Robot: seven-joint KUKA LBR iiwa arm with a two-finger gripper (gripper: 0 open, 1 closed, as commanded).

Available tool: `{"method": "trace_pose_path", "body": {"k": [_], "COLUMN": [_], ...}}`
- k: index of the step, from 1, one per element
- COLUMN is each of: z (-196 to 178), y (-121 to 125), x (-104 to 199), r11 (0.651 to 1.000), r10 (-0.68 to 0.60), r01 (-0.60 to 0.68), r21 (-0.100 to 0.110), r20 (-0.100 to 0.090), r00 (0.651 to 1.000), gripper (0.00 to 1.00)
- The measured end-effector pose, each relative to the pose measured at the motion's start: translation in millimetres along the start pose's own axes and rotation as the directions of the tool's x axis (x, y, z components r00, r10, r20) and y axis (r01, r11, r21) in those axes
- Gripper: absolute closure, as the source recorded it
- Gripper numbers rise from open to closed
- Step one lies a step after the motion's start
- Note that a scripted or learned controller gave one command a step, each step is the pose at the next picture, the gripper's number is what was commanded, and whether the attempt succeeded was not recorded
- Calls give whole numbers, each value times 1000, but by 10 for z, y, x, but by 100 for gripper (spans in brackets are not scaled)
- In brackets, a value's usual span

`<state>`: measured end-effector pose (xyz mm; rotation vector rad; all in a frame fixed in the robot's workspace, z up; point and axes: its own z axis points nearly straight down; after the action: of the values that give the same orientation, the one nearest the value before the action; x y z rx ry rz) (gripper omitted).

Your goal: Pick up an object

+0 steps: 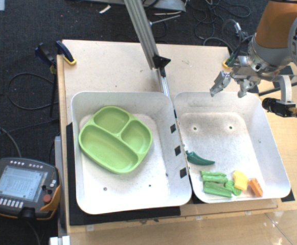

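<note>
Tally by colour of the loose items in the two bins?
Green: 4, the divided plate in the left bin, the dark green pepper and two green pieces in the right bin
Yellow: 1, yellow piece
Orange: 1, orange piece
Total: 6

A teach pendant [21,188] with a lit screen lies on the dark carpet at eight o'clock. A slanted aluminium pole [144,27] rises from the bench toward twelve o'clock, black cables [209,9] tangled at one o'clock. A clamp [56,54] grips the bench's ten o'clock corner.
</note>
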<state>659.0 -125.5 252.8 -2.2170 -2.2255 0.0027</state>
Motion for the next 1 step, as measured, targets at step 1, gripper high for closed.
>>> {"method": "trace_pose_path", "body": {"k": [1], "z": [1543], "y": [154], "x": [-112], "r11": [1000], "r10": [3], "r01": [-3], "r21": [6], "r20": [-1], "r00": [1000], "gripper": [0]}}
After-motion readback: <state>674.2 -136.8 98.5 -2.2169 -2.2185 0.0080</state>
